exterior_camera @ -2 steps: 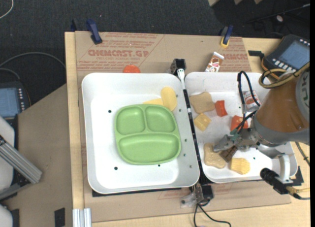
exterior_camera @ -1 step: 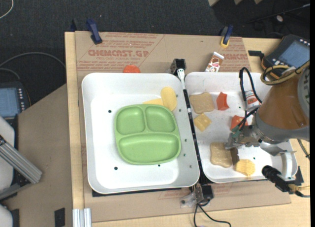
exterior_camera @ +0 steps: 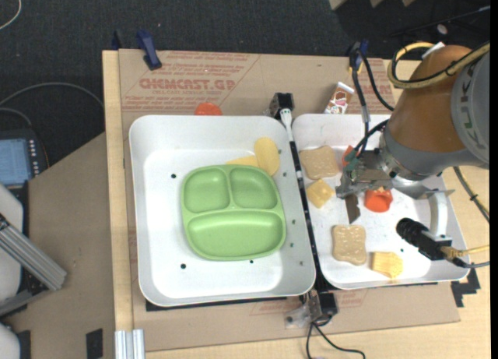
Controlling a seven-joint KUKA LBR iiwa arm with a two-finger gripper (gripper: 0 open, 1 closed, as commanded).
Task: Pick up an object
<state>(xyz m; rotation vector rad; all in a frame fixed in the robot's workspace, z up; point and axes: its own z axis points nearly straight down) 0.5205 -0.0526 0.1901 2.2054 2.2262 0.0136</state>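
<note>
In the camera view, the grey arm with its orange band reaches in from the right, and the gripper (exterior_camera: 354, 194) hangs low over the middle of the right bin (exterior_camera: 436, 273). The wrist hides its tip, so I cannot tell whether it is released or clenched.

A small orange-red piece (exterior_camera: 379, 201) lies on the bin floor just to the right of the gripper, and a pale yellow block (exterior_camera: 320, 192) lies just to its left. A slice of toast (exterior_camera: 318, 161) rests above that block. A tan cracker (exterior_camera: 349, 243) and a yellow wedge (exterior_camera: 387, 264) lie nearer the front rim.

The left bin (exterior_camera: 148, 194) bears a green divided plate (exterior_camera: 232, 213), with a yellow potato-like lump (exterior_camera: 267, 155) just behind it.
</note>
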